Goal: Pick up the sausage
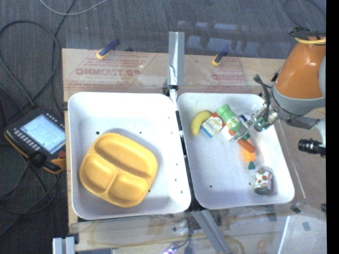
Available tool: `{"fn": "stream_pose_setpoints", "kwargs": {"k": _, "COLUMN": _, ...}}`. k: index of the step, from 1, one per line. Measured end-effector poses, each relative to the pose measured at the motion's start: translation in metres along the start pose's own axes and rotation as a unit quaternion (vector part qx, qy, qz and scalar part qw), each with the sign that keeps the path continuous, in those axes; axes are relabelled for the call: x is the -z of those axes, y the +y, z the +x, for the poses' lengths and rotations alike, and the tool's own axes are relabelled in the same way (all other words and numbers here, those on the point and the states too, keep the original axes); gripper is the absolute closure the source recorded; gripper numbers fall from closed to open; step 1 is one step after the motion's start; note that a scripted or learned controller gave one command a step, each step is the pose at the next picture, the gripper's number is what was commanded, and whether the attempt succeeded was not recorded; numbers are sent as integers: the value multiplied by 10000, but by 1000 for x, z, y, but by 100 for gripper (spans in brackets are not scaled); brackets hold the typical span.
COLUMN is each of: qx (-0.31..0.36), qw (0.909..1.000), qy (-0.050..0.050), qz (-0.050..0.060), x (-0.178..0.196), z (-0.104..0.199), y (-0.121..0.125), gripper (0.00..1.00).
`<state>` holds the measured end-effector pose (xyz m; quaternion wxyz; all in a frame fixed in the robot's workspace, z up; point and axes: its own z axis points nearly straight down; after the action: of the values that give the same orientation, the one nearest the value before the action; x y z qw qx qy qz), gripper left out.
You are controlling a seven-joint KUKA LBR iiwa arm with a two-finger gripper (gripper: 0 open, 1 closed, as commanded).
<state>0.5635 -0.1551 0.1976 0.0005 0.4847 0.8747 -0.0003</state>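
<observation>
My gripper (253,124) hangs low over the upper right part of the right bin (212,187), below the orange band of the arm (299,73). Just under its tip lies a small reddish-brown piece (244,134) that looks like the sausage, partly hidden by the gripper. I cannot tell whether the gripper touches it. An orange carrot (248,148) with a green end lies right below that piece.
Left of the gripper, the right bin holds a banana (199,121), a small juice carton (212,126) and a green bottle (228,115). A printed can (262,181) lies near the bin's lower right corner. A yellow divided tray (118,168) sits in the left bin (85,110).
</observation>
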Motion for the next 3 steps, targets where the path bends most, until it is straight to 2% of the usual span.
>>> {"fn": "stream_pose_setpoints", "kwargs": {"k": 1, "qx": 444, "qw": 9990, "qy": 11, "qz": -12, "x": -89, "z": 72, "y": -34, "gripper": 100}}
{"fn": "stream_pose_setpoints", "kwargs": {"k": 2, "qx": -1997, "qw": 9797, "qy": -61, "qz": -185, "x": -95, "z": 58, "y": -42, "gripper": 100}}
{"fn": "stream_pose_setpoints", "kwargs": {"k": 3, "qx": -2004, "qw": 9797, "qy": -26, "qz": -82, "x": -107, "z": 62, "y": -48, "gripper": 0}}
